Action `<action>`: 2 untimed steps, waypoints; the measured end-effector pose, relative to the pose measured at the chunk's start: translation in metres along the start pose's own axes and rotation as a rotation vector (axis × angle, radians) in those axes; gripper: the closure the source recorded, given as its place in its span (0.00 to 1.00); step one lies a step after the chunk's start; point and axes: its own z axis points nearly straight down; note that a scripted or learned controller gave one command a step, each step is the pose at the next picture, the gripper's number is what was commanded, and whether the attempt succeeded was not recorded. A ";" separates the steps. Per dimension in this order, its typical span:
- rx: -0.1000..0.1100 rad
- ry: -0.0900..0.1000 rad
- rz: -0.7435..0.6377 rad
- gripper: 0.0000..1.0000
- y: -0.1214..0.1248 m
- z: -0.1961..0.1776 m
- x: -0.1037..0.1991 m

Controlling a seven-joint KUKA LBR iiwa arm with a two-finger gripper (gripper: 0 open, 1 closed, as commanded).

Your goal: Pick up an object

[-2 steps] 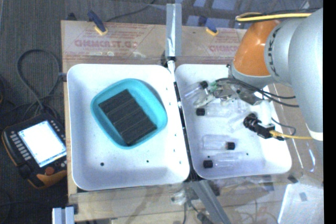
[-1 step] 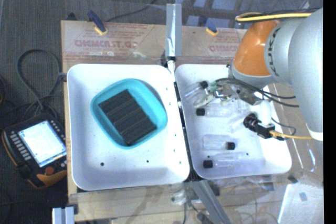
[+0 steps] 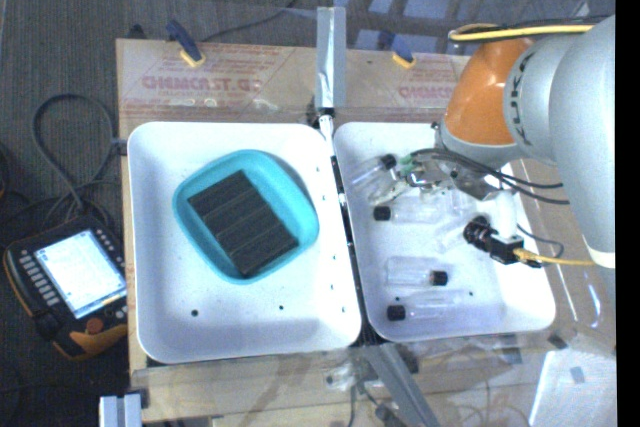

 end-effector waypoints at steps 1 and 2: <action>0.000 0.000 0.000 0.00 0.000 0.000 0.000; 0.000 0.000 0.000 0.00 0.000 0.000 0.000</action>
